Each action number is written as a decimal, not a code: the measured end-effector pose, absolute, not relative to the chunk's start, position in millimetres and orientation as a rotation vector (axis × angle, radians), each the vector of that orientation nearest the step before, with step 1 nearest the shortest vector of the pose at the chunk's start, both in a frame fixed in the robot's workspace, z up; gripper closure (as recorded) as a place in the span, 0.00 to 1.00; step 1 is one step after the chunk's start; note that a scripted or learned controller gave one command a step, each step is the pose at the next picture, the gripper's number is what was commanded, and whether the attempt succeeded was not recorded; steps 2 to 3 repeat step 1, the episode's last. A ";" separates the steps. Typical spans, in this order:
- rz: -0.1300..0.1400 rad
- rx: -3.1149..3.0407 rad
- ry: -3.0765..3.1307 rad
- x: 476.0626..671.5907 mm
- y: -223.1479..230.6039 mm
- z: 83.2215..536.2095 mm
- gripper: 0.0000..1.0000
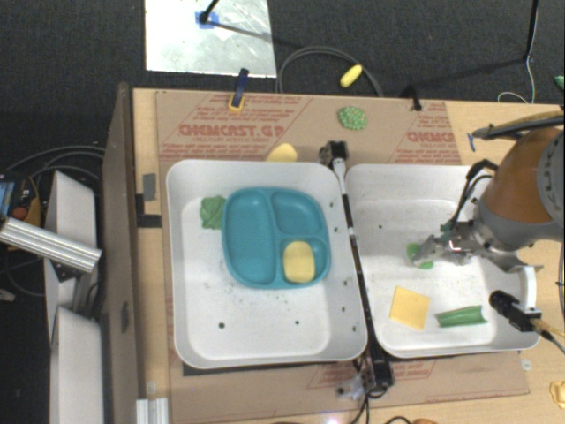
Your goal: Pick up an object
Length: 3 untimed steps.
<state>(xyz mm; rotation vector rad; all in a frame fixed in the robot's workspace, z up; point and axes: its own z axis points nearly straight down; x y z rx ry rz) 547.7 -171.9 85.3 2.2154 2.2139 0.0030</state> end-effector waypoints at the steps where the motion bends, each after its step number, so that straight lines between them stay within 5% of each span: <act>1: -0.003 2.227 2.220 483.4 -187.7 83.9 0.00; 3: -0.003 2.227 2.220 483.4 -187.7 83.9 0.00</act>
